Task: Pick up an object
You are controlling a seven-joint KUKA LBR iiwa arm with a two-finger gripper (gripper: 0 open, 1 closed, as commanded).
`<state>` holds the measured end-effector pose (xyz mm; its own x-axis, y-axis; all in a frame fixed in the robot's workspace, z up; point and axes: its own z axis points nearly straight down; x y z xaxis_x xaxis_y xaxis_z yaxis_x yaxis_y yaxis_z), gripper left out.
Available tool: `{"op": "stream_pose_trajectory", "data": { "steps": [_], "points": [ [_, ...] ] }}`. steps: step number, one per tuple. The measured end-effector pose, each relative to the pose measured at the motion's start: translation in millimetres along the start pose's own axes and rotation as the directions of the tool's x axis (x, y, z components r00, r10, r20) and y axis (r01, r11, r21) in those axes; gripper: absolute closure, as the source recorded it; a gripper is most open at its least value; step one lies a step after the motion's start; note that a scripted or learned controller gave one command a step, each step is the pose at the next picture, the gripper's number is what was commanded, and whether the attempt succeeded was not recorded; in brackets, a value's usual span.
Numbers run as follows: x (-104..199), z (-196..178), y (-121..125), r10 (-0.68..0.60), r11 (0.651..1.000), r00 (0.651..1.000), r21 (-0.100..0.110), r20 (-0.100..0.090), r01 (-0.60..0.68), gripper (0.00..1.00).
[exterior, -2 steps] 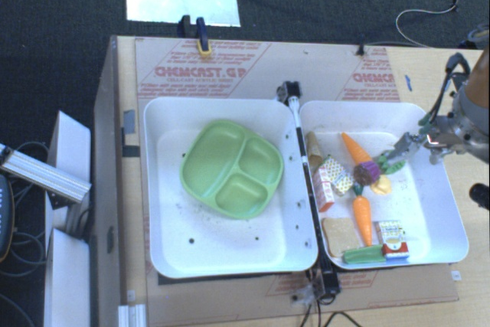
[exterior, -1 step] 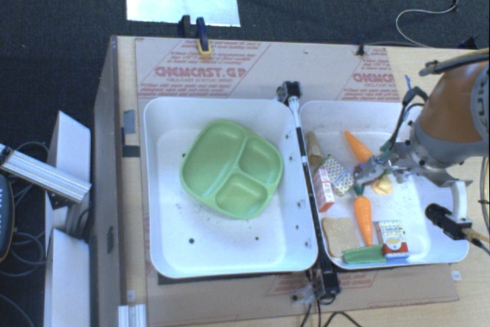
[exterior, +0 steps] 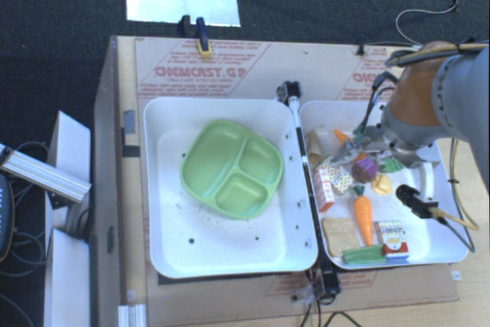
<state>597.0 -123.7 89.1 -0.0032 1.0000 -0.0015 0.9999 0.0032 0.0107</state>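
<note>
Left bin [exterior: 164, 188]: I log one green divided plate [exterior: 232, 168], lying near its centre; right bin [exterior: 452, 237]: a crowded heap of toy food; gripper [exterior: 354, 147] low over the heap near the bin's rear left, whether it grips anything I cannot tell; purple object [exterior: 365, 167], small, rounded, glossy, sits just beside the gripper among close neighbours; orange carrot [exterior: 364, 217] with green top lies toward the front edge; risk, in my judgement: the crowding lets neighbours get nudged or the rounded piece squirt free.
</note>
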Motion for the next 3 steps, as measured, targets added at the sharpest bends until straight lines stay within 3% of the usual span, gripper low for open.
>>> {"op": "stream_pose_trajectory", "data": {
  "steps": [1, 2, 3],
  "points": [
    [0, -11, 1, -0.001, 1.0, 1.0, -0.004, 0.0, 0.001, 1.0],
    [73, -133, 9, -0.002, 1.0, 1.0, 0.005, -0.002, 0.002, 1.0],
    [72, -143, 9, -0.006, 1.0, 1.0, 0.006, -0.001, 0.006, 1.0]
  ]
}}
